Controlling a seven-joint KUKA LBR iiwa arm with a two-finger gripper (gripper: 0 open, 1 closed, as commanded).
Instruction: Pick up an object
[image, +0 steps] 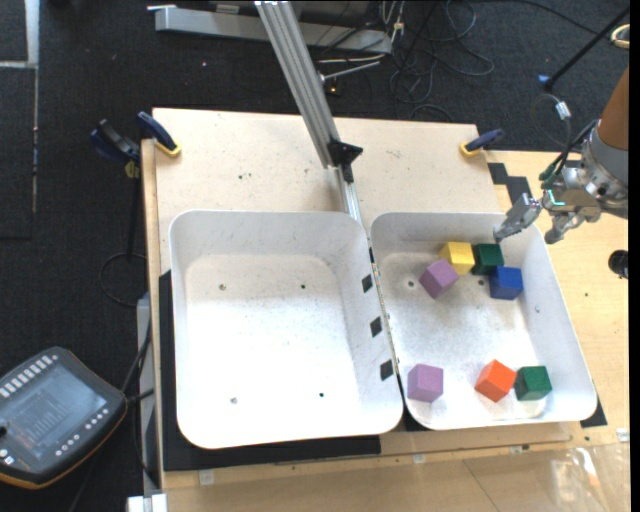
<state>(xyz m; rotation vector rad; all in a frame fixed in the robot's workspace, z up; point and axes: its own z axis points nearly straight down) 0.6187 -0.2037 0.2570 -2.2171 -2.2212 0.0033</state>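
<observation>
The right bin (560, 330) holds several small cubes. At its far side a purple cube (438, 278), a yellow cube (460, 254), a dark green cube (487, 258) and a blue cube (505, 282) sit close together. Near its front lie another purple cube (426, 382), an orange cube (495, 380) and a green cube (533, 382). My gripper (537, 222) hangs above the bin's far right rim, up and right of the dark green cube. Its two fingers are spread apart with nothing between them.
The left bin (200, 300) lies beside the right one. A slanted metal rail (305, 85) runs from the top down to the bins' dividing line. Clamps (160, 135) sit at the bench's far corners. A teach pendant (50, 415) lies at the lower left.
</observation>
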